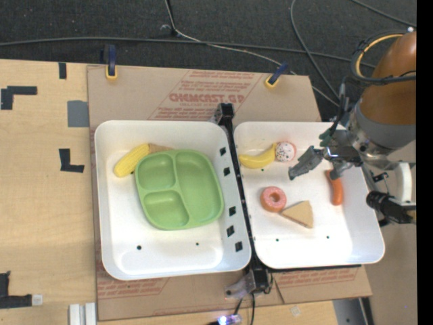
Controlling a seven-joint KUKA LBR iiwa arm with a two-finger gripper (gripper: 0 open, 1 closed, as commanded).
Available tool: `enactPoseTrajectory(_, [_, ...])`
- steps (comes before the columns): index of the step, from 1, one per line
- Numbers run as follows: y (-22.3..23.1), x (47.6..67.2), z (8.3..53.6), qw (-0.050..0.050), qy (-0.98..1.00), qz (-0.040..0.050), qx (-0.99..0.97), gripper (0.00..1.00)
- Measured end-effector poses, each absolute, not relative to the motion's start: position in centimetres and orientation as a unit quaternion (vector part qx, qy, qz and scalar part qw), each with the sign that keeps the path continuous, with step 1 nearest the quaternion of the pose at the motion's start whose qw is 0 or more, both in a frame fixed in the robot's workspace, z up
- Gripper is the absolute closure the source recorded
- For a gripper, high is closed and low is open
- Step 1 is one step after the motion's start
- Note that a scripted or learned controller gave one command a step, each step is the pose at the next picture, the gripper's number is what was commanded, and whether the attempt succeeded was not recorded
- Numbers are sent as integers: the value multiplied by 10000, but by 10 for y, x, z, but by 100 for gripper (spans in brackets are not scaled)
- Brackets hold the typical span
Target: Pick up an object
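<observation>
The arm reaches in over the right bin, and the end effector hangs with its two dark fingers splayed wide, one stretched out toward the bin's middle and the other beside the carrot, nothing caught between them. Just below the outstretched finger sits the pink donut, and touching it on the far side from the divider lies the tan wedge. Beyond that finger's tip, toward the divider, a banana rests against a speckled ball. The carrot is the nearest candidate, lying just beside the arm-side finger. These all look like toy food, so probably light, stiff and a little slick; the carrot, slim and rounded, should suit a pinch across its middle, though it may roll away if caught off-centre. The donut offers a rim to squeeze across. Well off past the divider, the other bin carries a green divided plate and a second banana.
</observation>
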State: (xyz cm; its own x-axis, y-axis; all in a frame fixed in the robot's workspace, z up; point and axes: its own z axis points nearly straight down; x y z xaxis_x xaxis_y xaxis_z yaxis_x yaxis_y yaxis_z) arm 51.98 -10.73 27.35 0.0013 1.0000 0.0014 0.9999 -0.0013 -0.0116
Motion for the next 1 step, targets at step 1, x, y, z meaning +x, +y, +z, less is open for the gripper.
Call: enactPoseTrajectory(1, [-107,522,279,5,-7077,5,-7066,0])
